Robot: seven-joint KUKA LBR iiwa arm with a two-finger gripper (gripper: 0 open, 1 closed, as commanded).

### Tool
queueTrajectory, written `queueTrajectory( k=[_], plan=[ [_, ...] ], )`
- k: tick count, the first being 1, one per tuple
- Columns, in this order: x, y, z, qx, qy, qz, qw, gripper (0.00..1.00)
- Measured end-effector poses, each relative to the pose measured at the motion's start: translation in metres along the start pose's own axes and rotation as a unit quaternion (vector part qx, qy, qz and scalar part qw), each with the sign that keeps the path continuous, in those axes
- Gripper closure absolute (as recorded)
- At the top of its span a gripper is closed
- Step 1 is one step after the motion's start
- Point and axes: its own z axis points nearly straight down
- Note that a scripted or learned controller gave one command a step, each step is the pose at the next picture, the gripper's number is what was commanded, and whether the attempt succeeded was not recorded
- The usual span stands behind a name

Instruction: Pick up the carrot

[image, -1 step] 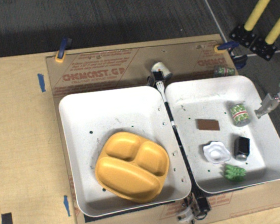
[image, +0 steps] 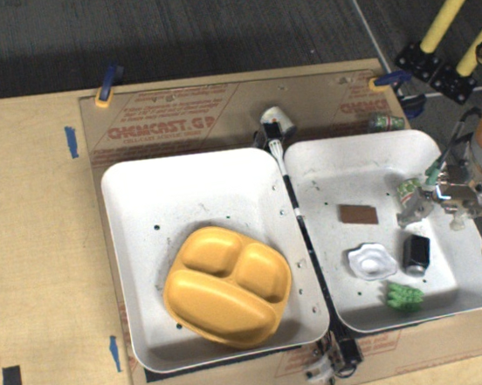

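Likely the carrot [image: 410, 186] is the green-tufted bit at the right side of the right bin [image: 342, 158], touching the claw [image: 427, 200]; its body is hidden, so not certain. Claw opening: cannot tell, nor whether it has anything. Judging as a toy carrot: light, stiff, smooth and tapered, so take it across the thick middle, not the leafy top. Near it lie a black block [image: 416, 253], white cup [image: 369, 261], and green piece [image: 403, 295].
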Motion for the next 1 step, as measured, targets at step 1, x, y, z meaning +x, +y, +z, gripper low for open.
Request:
queueTrajectory(
  k=[1],
  plan=[
    [0.0262, -0.0219, 0.1159, -0.009, -0.001, 0.122, 0.9925, 0.0]
  ],
)
